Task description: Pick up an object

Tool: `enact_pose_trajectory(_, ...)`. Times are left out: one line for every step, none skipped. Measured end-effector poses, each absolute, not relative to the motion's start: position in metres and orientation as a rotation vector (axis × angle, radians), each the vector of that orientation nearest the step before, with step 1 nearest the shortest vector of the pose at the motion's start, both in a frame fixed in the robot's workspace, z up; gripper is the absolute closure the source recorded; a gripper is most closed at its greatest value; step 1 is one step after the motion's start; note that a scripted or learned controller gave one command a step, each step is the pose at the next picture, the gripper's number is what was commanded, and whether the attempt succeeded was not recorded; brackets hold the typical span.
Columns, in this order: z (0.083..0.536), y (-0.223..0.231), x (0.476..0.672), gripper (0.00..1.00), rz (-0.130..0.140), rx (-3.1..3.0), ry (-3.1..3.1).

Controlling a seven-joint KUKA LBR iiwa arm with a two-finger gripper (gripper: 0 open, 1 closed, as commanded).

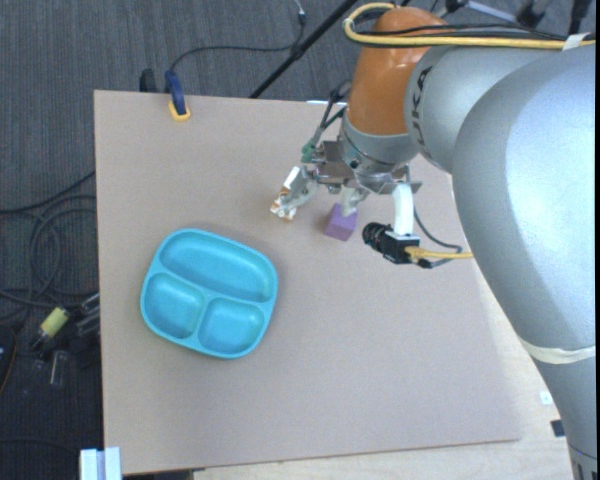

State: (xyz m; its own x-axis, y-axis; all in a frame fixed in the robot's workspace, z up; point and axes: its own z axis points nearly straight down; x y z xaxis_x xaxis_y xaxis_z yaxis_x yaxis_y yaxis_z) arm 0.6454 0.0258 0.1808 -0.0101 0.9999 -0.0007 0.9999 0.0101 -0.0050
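A small purple block (340, 223) lies on the tan board (380, 348), right of its middle. My gripper (318, 204) hangs just above and left of the block, under the orange wrist band. It is open, its two fingers spread wide. The left fingertip (285, 204) hangs over bare board. The right fingertip (352, 200) sits at the block's top edge; whether they touch I cannot tell. Nothing lies between the fingers. A light blue three-compartment plate (165, 268) rests on the board to the lower left, well apart from the gripper.
The big grey arm covers the board's right side. A black plug with a yellow cable (390, 242) hangs right of the block. A blue and yellow clamp (177, 99) grips the board's far left edge. Cables lie on the dark floor at left.
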Motion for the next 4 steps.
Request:
enact_pose_trajectory(0.181,-0.040,0.606,0.00,0.009,-2.291,-2.147)
enact_pose_trajectory(0.181,0.012,0.653,0.00,0.008,-2.148,-2.291)
enact_pose_trajectory(0.181,0.011,0.653,0.00,0.008,-2.148,-2.290)
enact_pose_trajectory(0.181,-0.016,0.609,0.00,0.008,-2.186,-2.254)
